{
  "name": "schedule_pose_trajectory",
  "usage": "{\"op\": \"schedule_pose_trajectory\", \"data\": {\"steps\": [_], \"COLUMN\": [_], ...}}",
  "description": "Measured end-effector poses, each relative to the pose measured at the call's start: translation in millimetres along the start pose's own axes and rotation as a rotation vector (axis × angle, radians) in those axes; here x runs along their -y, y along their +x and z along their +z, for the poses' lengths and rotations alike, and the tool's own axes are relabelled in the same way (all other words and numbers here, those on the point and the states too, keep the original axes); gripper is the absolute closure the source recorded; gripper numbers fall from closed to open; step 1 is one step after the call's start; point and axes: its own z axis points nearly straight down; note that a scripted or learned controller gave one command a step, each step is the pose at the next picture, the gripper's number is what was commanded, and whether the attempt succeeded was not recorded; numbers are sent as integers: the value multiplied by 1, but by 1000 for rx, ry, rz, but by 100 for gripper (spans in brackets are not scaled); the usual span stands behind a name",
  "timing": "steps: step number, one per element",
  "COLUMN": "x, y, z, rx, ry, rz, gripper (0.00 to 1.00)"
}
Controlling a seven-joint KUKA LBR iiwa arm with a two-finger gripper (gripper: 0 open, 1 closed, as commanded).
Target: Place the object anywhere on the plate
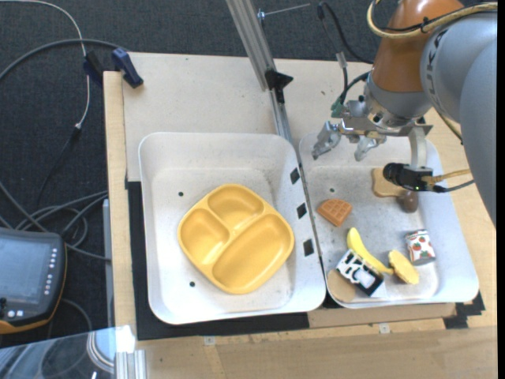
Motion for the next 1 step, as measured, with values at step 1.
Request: {"op": "schedule_pose_trajectory", "data": {"steps": [1], "x": [-35], "y": [47], "z": [-1], "rx": [0], "ry": [-2], "rz": [1], "gripper": [0]}}
